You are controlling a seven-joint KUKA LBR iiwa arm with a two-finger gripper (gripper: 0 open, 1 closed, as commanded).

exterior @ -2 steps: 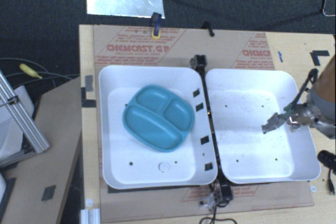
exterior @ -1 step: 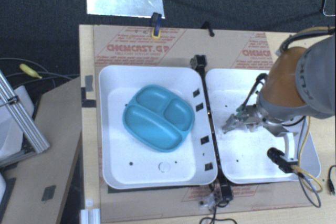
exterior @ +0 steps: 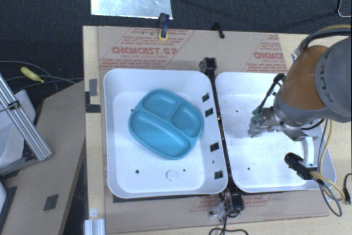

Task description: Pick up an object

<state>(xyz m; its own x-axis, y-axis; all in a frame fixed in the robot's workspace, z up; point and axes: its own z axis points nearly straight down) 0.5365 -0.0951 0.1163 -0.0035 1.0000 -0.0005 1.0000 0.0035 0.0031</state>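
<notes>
The blue divided plate (exterior: 166,123) lies flat in the left bin (exterior: 118,135), its long axis slanting from upper left to lower right. The gripper (exterior: 256,125) sits low over the right bin (exterior: 242,173), well apart from the plate, which lies to its left across the divider; its state cannot be told.

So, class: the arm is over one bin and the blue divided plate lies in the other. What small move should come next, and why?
Probably a sideways move toward the left bin. The gripper sits low over the right bin, where no object is seen near it, while the blue divided plate, the one thing to pick, lies across the divider in the left bin. The gripper should lift a little first to cross that divider.
</notes>
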